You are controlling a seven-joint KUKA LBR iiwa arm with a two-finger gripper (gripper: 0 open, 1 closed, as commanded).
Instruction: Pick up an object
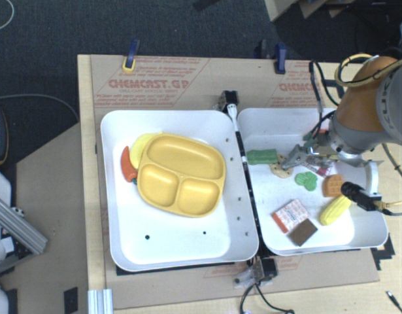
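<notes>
- Reaching into the right bin (377,231), the gripper (293,159) sits low at the bin's middle, just above a small tan piece (280,170) and just beside a green block (261,156).
- Cannot tell whether it grips anything; the tips are too small and cluttered to read.
- Judging by this, the pick is not done: no object is visibly lifted, and grasp and raise remain.
- Other candidates nearby: green lump (306,180), orange-brown piece (332,186), yellow corn (335,209), red-white packet (290,214), brown block (303,231).
- Clutter is tight around the tips; neighbours may get bumped.
- Left bin (119,133) holds a yellow divided tray (181,174) over red (127,165) and yellow items, well apart.
</notes>
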